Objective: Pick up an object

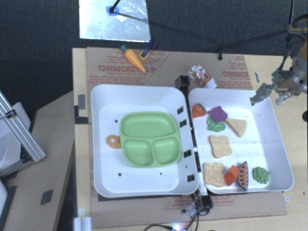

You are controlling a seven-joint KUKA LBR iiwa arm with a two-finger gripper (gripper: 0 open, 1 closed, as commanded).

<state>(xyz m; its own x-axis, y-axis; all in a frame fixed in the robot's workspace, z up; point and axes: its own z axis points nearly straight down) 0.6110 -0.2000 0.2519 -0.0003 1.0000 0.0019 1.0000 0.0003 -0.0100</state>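
Tool (pixel 263 93) at right bin's (pixel 281 143) far right corner, partly cut off, grip state unclear

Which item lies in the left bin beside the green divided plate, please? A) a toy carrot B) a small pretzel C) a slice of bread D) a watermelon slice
B: the small pretzel lies on the left bin floor, just left of the green divided plate.

Grey metal end effector (pixel 269 94) with thin cables, orange band above
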